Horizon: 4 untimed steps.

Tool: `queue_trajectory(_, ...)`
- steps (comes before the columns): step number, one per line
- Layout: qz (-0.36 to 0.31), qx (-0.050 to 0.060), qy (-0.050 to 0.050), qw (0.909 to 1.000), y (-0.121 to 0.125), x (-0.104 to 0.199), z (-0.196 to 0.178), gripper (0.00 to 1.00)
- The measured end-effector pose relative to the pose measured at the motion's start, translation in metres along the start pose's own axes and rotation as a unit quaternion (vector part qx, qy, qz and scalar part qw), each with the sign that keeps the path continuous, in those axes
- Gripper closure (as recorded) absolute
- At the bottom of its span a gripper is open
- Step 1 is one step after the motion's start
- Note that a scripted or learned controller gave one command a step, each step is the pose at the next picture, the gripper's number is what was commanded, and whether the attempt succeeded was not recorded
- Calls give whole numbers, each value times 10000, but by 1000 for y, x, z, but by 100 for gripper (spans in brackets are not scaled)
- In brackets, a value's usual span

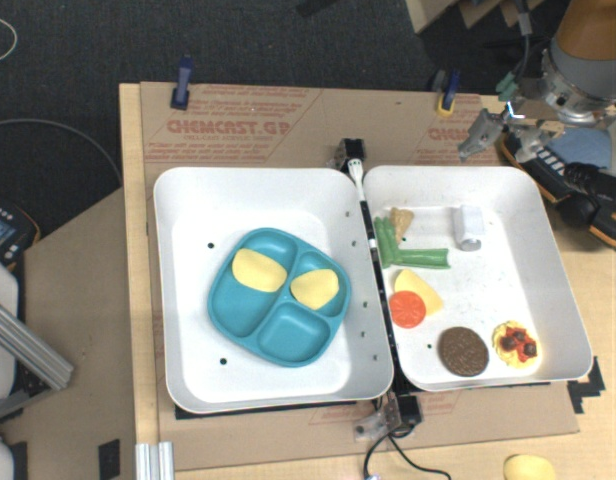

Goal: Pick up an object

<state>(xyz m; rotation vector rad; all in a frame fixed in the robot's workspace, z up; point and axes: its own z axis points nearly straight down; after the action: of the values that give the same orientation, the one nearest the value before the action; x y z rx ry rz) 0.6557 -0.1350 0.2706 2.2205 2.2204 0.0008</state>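
My gripper (pixel 500 136) hangs above the far edge of the right bin (pixel 548 243), with its fingers spread open and nothing between them. Inside that bin lie a green bean-like piece (pixel 416 257), a tan scrap (pixel 400 220), a pale grey cylinder (pixel 469 228), a yellow wedge (pixel 420 290), a red slice (pixel 407 311), a brown disc (pixel 462 351) and a small yellow-and-red piece (pixel 516 342). All of these are nearer the camera than the gripper.
The left bin (pixel 183 268) holds a blue sectioned plate (pixel 278 323) with two yellow pieces (pixel 259 269) in its far compartments. A black divider (pixel 369 236) runs between the bins. Clamps (pixel 182 80) sit on the cardboard's far edge. Another yellow thing (pixel 528 466) lies off the board in front.
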Motion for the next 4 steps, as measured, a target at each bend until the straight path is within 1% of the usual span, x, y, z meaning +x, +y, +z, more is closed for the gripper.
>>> queue_trajectory(1,2,-85,-16,10000,-67,0,-166,0)
queue_trajectory(2,-32,-78,-2,10000,-108,49,-274,0)
queue_trajectory(3,-9,-28,-11,10000,-106,47,-276,100)
queue_trajectory(4,21,97,16,9999,-139,28,-103,100)
